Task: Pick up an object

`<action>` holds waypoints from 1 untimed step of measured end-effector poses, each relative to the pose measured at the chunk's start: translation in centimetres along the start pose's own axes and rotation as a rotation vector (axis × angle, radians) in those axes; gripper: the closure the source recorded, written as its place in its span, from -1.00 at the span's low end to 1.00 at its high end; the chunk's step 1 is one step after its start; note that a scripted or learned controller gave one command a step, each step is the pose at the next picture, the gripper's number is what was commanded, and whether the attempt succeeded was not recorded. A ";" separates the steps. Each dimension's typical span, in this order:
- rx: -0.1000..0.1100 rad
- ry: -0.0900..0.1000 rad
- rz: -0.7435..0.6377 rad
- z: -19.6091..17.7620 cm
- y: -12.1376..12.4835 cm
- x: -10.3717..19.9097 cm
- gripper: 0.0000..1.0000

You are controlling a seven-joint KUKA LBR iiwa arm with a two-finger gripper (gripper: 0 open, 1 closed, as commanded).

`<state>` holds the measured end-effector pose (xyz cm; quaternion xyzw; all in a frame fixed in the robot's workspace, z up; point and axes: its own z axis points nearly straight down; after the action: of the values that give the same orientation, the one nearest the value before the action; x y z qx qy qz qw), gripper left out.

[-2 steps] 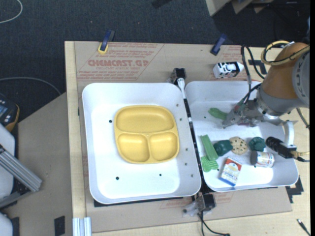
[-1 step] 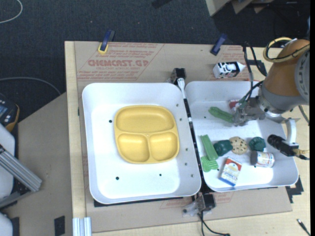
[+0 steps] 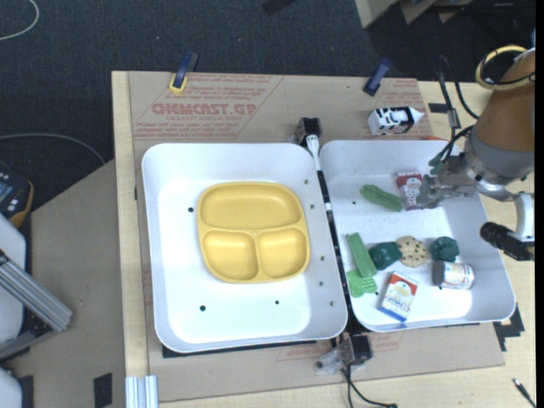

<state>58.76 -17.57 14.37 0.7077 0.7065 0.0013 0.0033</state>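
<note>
Small toy objects lie scattered in the right white bin (image 3: 476,308) on the desk, and none has been lifted yet, as far as I can judge. The claw (image 3: 427,187) sits low near the bin's back, just beside a small red-and-white packet (image 3: 407,184) and near a green pod-shaped toy (image 3: 381,197); whether it touches the packet, or whether it is released or clenched, I cannot tell, since the wrist hides that part. Nearer the front lie a flat bright-green strip (image 3: 359,264), a dark green lump (image 3: 383,254), a round speckled cookie (image 3: 412,249), a dark teal lump (image 3: 443,247), a small white can (image 3: 456,275) and a red-white-and-blue carton (image 3: 398,297), all resting on the bin floor. The left white bin (image 3: 170,228) holds a yellow three-compartment plastic tray (image 3: 252,230). Securing a grasp and raising an object appear to remain undone.
</note>
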 end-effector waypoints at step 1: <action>-0.002 0.000 -0.004 -5.6 0.1 1.0 1.00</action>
<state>58.87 -16.55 19.93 0.7063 0.7079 0.0021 0.0041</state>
